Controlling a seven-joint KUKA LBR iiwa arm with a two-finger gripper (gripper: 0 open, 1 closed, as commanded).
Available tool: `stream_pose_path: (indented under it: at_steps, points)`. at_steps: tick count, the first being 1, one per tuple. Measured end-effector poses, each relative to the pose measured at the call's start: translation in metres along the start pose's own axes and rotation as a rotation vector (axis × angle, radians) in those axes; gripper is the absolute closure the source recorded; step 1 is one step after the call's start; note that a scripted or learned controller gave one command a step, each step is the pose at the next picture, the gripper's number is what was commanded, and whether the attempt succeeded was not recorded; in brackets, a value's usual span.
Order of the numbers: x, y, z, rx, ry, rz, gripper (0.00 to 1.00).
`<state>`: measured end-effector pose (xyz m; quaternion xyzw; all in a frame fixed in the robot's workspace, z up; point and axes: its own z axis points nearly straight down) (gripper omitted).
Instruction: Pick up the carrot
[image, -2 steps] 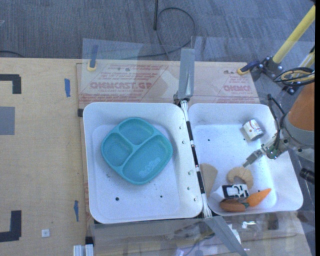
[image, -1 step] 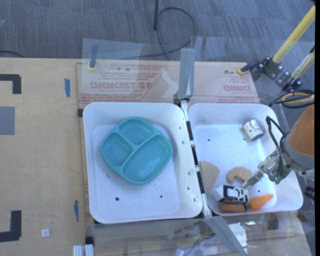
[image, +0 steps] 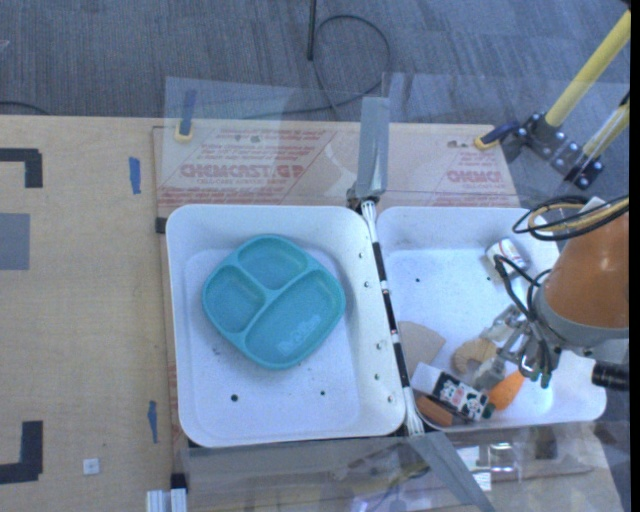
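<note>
The carrot (image: 507, 390), a short orange piece, lies near the front edge of the right bin (image: 440, 235). My gripper (image: 522, 364) hangs low over the right bin, directly above and slightly right of the carrot. Its fingers (image: 544, 372) are spread open, and nothing sits between them. The arm's orange band (image: 597, 280) fills the space to the right of it. The carrot's upper end lies close to the fingertips; whether they touch it I cannot tell.
A black-and-white packet (image: 455, 396) lies left of the carrot, with another orange item (image: 436, 411) under it. A tan bread-like piece (image: 472, 354) and a brown wedge (image: 426, 341) lie nearby. The left bin (image: 190, 240) holds a teal divided plate (image: 273, 300). Cables (image: 515, 270) trail behind the arm.
</note>
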<state>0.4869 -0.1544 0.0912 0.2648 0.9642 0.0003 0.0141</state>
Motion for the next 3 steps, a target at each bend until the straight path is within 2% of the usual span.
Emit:
stream_pose_path:
  at_steps: [1,2,3]
  points:
    - [0.001,-0.001,-0.010,-0.002,0.005,0.003,1.00]
    - [0.037,0.054,-0.094,0.012,0.022,0.436,1.00]
    - [0.064,0.122,-0.094,0.006,0.025,0.010,1.00]
